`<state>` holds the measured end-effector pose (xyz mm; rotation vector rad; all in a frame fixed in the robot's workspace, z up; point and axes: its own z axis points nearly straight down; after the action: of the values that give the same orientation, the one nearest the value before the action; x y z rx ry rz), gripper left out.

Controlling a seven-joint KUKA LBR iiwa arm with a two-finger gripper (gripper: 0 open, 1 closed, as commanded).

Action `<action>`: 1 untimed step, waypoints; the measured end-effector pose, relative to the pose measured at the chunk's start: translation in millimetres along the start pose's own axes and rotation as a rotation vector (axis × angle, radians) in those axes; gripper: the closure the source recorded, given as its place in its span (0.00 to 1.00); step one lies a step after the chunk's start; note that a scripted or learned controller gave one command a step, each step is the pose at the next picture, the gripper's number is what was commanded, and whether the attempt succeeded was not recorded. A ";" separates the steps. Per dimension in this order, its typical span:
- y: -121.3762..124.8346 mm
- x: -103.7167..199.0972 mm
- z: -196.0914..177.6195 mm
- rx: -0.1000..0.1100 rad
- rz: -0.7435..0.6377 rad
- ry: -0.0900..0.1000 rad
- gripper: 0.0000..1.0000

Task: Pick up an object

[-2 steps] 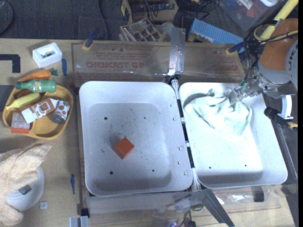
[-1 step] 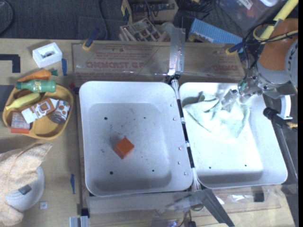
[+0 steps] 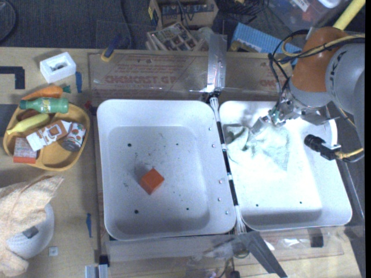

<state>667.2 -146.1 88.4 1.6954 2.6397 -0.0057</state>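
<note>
Orange cube (image 3: 152, 180) is seen lying on the floor of the left bin (image 3: 116, 120), a little left of its middle and well apart from the arm. The gripper (image 3: 272, 118) is held over the upper part of the right bin (image 3: 324, 213), close above a pale, translucent crumpled thing (image 3: 272, 146). Whether its jaws are spread or closed cannot be told, as that area is blurred.

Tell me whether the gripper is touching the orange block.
Apart. The camera view shows the orange block alone on the floor of the left bin, while the gripper is over the right bin, the bins' shared rims between them.
</note>
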 end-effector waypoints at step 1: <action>-0.4 -1.6 -42.3 -0.006 0.094 0.001 0.00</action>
<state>667.4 -147.5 130.7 1.8157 2.5554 0.0028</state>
